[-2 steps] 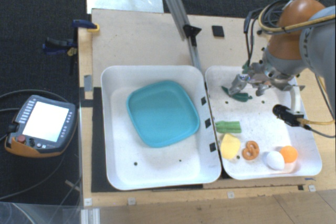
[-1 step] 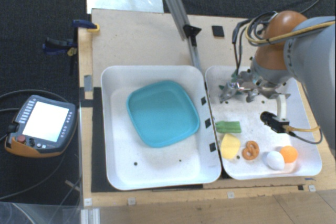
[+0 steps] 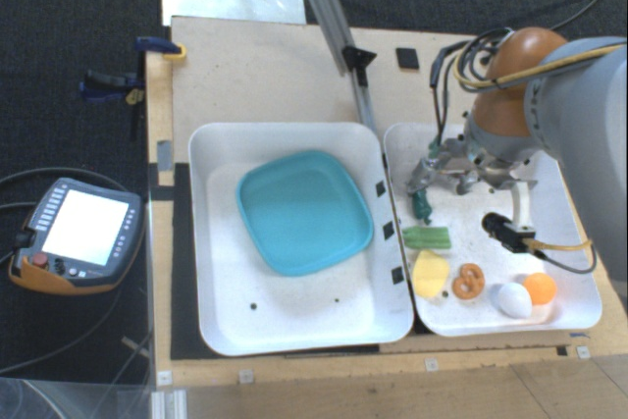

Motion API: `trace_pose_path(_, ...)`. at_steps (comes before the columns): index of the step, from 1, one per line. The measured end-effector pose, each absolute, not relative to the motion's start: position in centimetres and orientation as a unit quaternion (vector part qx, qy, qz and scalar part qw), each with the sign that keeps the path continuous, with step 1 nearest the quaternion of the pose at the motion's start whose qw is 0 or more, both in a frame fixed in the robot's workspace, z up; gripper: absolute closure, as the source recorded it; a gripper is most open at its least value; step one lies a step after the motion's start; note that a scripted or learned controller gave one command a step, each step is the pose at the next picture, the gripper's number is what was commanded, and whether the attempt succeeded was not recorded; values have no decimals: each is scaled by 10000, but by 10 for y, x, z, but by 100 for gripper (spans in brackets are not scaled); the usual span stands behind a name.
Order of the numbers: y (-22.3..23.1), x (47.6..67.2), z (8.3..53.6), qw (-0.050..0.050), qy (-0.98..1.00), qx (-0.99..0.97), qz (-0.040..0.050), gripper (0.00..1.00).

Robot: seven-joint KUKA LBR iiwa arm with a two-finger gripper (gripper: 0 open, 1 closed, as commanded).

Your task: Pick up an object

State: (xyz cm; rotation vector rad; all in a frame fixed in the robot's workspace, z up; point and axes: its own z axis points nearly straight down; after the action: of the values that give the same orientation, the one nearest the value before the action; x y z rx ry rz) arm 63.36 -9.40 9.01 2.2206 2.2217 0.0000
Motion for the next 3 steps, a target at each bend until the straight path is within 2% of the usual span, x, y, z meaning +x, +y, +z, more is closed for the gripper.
trace_pose_path(1,-94,634,101,9,7072,7070,8,100)
trace_pose_path(2,-87,634,162,22,7076,7066,20,100)
trace_pose_path(3,-88,646,215,21,7074,7068,19,100)
